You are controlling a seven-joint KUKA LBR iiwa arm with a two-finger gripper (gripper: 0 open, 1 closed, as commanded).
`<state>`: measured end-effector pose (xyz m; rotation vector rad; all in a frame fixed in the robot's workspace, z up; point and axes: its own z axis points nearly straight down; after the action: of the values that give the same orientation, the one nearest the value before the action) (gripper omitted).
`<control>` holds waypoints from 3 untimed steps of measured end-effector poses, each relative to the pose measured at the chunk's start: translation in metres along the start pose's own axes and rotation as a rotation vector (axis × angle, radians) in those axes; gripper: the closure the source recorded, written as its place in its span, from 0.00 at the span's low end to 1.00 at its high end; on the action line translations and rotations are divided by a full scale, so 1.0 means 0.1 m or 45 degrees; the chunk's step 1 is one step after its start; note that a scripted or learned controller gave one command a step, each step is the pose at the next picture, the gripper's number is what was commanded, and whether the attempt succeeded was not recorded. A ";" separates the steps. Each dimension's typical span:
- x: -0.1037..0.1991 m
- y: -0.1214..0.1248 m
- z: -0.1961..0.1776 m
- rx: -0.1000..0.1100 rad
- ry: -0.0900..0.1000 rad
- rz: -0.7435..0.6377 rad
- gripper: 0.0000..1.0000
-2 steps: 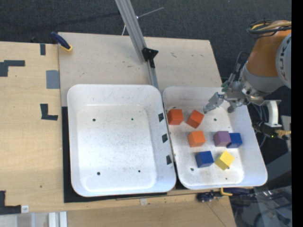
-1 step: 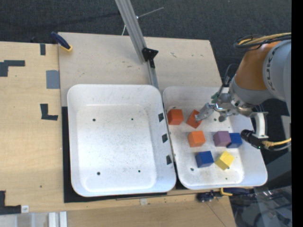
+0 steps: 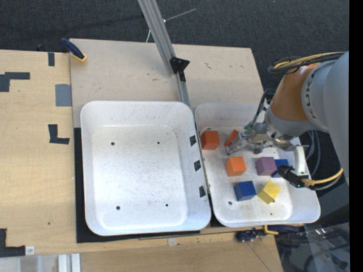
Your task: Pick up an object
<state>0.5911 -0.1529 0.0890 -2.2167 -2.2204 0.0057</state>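
1. Blocks fill the right bin point(image 3: 300, 211): orange cube point(image 3: 210, 140), orange block point(image 3: 235, 165), purple block point(image 3: 265, 166), blue cube point(image 3: 245, 190), yellow block point(image 3: 270, 191).
2. Gripper point(image 3: 241, 143), right of centre, hangs beside a small orange piece point(image 3: 232, 136); I cannot tell its jaw state.
3. Left bin point(image 3: 136, 109) sits centre frame.

The tabletop point(image 3: 34, 152) looks like pale, matt wood with a faint grain. Both bins, the left bin point(image 3: 136, 109) and the right bin point(image 3: 300, 211), appear as white plastic, smooth with dark speckling. The blocks, such as the orange block point(image 3: 210, 140) and yellow block point(image 3: 270, 192), look matt. A slanted rail point(image 3: 156, 24) reads as brushed metal.
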 end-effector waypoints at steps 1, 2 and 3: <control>0.00 0.01 -0.12 -0.004 0.000 0.000 1.00; 0.06 -0.04 -0.57 -0.010 -0.001 0.000 1.00; 0.12 -0.11 -1.12 -0.013 -0.002 0.000 1.00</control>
<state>0.5803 -0.1414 0.2010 -2.2219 -2.2264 -0.0040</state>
